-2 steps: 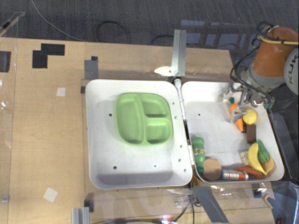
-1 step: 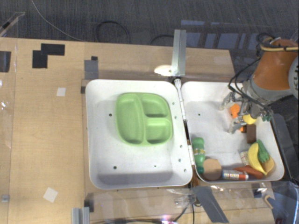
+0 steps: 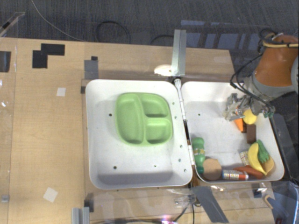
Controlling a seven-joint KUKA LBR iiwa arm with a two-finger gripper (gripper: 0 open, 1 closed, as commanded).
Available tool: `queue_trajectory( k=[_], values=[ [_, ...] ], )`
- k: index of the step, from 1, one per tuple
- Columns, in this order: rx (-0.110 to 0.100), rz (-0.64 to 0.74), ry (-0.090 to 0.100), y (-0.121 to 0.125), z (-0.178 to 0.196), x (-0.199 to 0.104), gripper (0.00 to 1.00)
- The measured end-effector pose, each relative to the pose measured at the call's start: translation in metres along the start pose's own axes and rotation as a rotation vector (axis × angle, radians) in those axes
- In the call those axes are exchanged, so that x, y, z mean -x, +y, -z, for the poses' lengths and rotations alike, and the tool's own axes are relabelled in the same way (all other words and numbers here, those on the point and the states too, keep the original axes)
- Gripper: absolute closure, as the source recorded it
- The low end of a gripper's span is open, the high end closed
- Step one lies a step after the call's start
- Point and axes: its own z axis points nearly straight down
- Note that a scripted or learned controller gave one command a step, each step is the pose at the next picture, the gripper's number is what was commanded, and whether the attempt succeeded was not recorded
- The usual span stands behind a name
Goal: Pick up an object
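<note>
My gripper (image 3: pixel 239 108) hangs low over the upper right part of the right bin (image 3: pixel 210 101), below the orange band of the arm (image 3: pixel 276 66). Just under it lie a small yellow piece (image 3: pixel 250 118) and an orange piece (image 3: pixel 239 124), and a dark brown block (image 3: pixel 251 134) sits a little nearer. From this angle I cannot tell whether the gripper touches the yellow piece. Along the bin's near edge lie a banana (image 3: pixel 253 156), a green item (image 3: pixel 264 152), a red carrot-like piece (image 3: pixel 251 172), a white tube (image 3: pixel 232 175), a tan round object (image 3: pixel 212 168) and a green bottle (image 3: pixel 198 150).
The left bin (image 3: pixel 103 125) holds a green divided plate (image 3: pixel 142 119). A metal post (image 3: pixel 178 52) stands at the back between the two bins. Black cables (image 3: pixel 240 76) hang beside the arm at the right bin's far corner.
</note>
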Motion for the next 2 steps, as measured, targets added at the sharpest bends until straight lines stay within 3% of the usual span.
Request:
queue_trajectory(
  k=[1,2],
  values=[
    [0.004,-0.131,0.008,0.072,0.054,0.006,1.0],
    [-0.004,-0.04,-0.003,0.04,0.226,-0.033,1.0]
  ],
)
